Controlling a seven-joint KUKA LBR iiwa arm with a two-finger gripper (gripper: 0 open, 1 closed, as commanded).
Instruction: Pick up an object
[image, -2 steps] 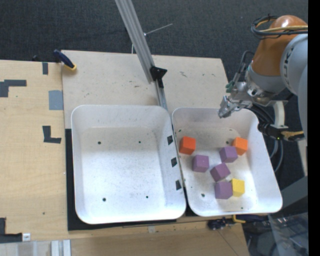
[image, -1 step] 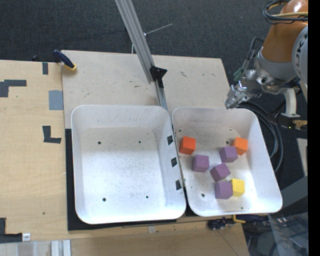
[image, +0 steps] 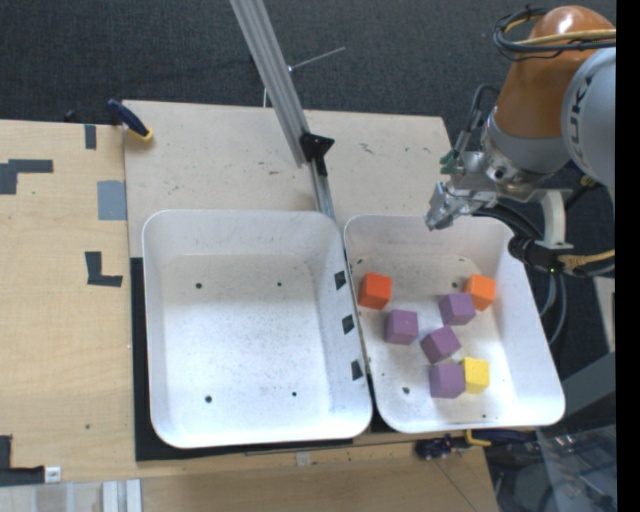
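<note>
Your pincer (image: 441, 215) hangs over the far rim of the right bin (image: 520, 400); you cannot tell how it stands, and nothing shows in its hold. The blocks all lie on that bin's floor — an orange cube (image: 375, 290) nearest the divider, a second orange cube (image: 481, 291) by the right wall, touching a purple cube (image: 457, 308). Three more purple cubes (image: 402, 326) sit around the middle, and a yellow cube (image: 477, 374) touches the nearest one. The left bin (image: 160, 300) sits just beside it on the table (image: 60, 300).
</note>
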